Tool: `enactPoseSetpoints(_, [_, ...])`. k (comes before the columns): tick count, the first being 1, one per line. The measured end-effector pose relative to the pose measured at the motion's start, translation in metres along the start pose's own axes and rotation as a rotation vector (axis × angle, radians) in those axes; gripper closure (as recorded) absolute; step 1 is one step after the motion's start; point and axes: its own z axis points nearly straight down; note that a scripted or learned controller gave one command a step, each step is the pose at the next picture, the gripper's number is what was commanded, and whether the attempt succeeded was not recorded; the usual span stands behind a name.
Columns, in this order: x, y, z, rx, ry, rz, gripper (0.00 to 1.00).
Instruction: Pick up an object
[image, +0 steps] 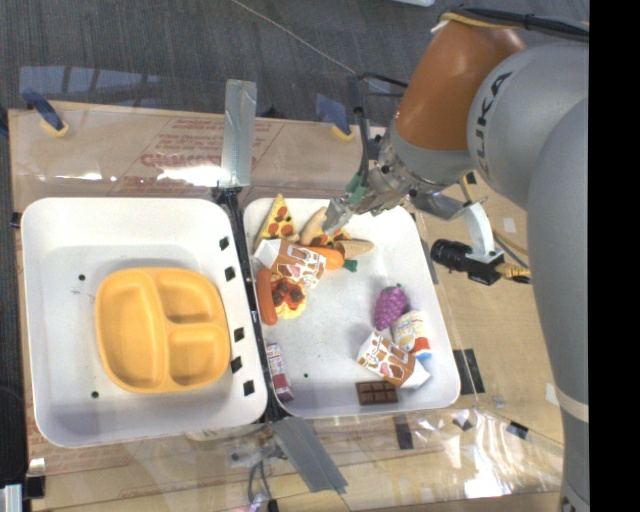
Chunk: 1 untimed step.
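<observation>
Over the right bin's (440, 330) far end, I've got the gripper (330, 228) above the toy food pile (300, 262); whether it's spread, I cannot tell. Pieces look light, stiff, slippery plastic; I'd pinch narrow edges.

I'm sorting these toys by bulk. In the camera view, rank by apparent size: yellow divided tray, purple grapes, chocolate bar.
1. yellow divided tray, by far the largest.
2. purple grapes.
3. chocolate bar, slightly smaller than the grapes; close enough that this order is unsure.
</observation>
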Motion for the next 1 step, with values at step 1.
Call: enactPoseSetpoints(1, [-0.0497, 0.0437, -0.0248, 0.012, 0.005, 0.033, 1.0])
